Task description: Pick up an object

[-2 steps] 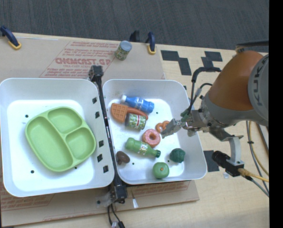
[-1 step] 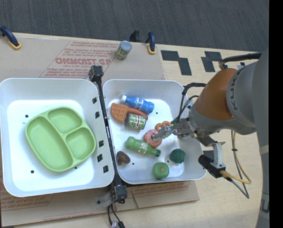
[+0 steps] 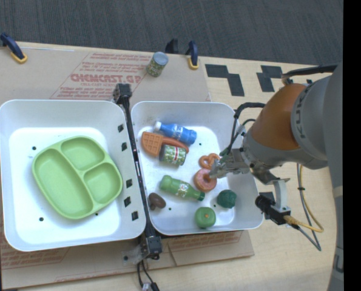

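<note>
**Gripper down among the toys in the right bin**

Camera view: a dark grey carpet runs along the top, and below it a pale wooden bench (image 3: 271, 253) carries a sheet of printed cardboard (image 3: 101, 77) held by blue clamps, with two shallow white bins side by side. The left bin (image 3: 10, 223) holds a light green plastic tray with three compartments (image 3: 77, 176). The right bin (image 3: 241, 220) holds the loose items: a blue and white plastic bottle (image 3: 175, 131) at the top, an orange waffle-like toy (image 3: 151, 143) touching a small red-and-green labelled can (image 3: 173, 154), a green bottle lying on its side (image 3: 181, 188), a dark brown lump (image 3: 156, 201) near the divider, a green round toy fruit (image 3: 205, 217), a dark green ball (image 3: 226, 198), an orange pretzel-shaped toy (image 3: 209, 160) and an orange-brown ring doughnut (image 3: 204, 180). A small jar with a grey lid (image 3: 157, 64) stands on the cardboard outside the bins.

The grey arm with its orange band (image 3: 277, 126) reaches in from the right, and the gripper (image 3: 216, 170) sits low between the pretzel and the doughnut, just beside both. Whether its tips are spread or pinched, I cannot tell; nothing is visibly between them.

By my reading, the step in hand is the descent onto the doughnut or pretzel. The next move calls for a firm close on one piece alone, then a straight lift clear of the neighbours.
</note>
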You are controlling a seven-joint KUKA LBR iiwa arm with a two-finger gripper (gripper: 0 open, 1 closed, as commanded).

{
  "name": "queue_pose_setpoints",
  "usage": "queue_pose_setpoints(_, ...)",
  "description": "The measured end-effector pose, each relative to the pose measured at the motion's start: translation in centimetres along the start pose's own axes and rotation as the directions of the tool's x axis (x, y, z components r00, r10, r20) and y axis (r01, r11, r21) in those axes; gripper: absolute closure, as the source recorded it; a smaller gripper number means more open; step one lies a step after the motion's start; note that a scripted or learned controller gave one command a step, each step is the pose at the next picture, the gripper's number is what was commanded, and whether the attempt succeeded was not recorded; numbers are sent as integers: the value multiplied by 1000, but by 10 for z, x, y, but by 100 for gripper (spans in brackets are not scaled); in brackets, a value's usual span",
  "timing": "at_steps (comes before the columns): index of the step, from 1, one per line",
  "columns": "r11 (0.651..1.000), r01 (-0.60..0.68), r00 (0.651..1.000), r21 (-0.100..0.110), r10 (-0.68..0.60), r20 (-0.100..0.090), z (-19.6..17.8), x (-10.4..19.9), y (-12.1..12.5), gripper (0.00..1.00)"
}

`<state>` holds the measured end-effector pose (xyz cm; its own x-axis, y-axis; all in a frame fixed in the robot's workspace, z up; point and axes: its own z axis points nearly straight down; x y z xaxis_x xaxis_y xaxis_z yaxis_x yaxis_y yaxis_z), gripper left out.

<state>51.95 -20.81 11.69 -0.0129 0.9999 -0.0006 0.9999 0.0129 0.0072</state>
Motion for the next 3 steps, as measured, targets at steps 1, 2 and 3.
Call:
queue_pose_setpoints(1, 1000, -7, 1000, 4, 7, 1, -115, -4, 112, 100)
queue_pose_setpoints(2, 1000, -6, 1000, 10, 6, -1, -113, 27, 75, 100)
queue_pose_setpoints(3, 1000, -9, 1000, 7, 9, -1, -155, 39, 27, 100)
